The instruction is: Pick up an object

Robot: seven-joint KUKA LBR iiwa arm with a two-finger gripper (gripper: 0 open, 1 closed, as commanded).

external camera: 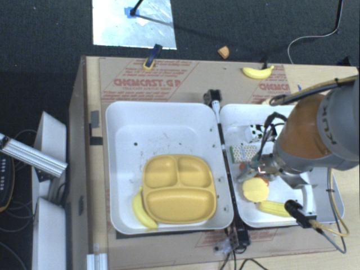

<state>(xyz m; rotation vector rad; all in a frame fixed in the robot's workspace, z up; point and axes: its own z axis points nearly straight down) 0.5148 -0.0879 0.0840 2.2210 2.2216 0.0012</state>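
My gripper is low in the right bin, near its left side, under the grey arm with its orange band. Just below the gripper lies a flat round yellow piece, touching it or nearly so. A yellow banana lies along the bin's front wall. To the gripper's left are a small dotted green-and-white item and a small reddish item. A black-and-white spotted item sits further back, partly hidden by the arm's cables.
The left bin holds a yellow divided plate with another banana against its front left edge. A third banana lies on the bench behind the right bin. A black clamp sits between the bins.
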